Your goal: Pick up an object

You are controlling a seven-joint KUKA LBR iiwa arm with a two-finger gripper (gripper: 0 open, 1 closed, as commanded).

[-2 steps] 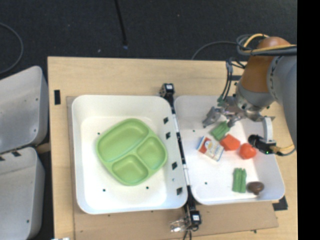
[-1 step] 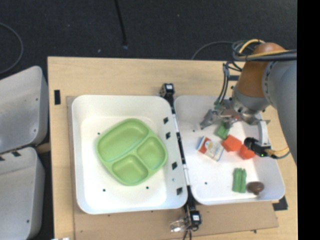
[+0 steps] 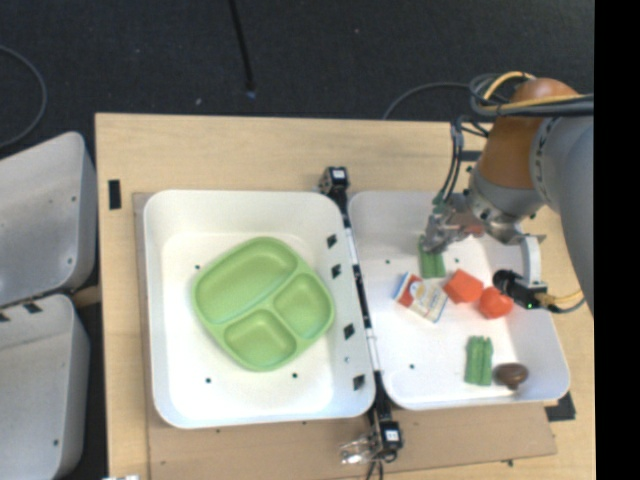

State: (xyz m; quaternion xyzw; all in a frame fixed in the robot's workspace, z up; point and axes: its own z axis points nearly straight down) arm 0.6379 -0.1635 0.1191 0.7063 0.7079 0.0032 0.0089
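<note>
**Camera view: claw low over a small green block in the right bin**

Camera view has the claw [image 3: 436,240] down in the right white bin [image 3: 400,368], at the end of the grey arm with its orange band [image 3: 520,148]. Whether it is spread or pressed together cannot be told at this slant. A small green block [image 3: 432,264] sits right at its tip; a grip on it cannot be confirmed.

Just below and left lies a small white and red carton [image 3: 420,297]. Right of that lie an orange block [image 3: 462,287] and a red-orange piece [image 3: 495,302], close together. Nearer the front rim lie a green ridged vegetable-shaped toy [image 3: 479,360] and, beside it, a dark brown rounded object [image 3: 511,375].

The left white bin [image 3: 170,388] holds a light green three-compartment plastic plate [image 3: 262,302]. Both bins rest on the pale wooden surface [image 3: 250,153].
</note>
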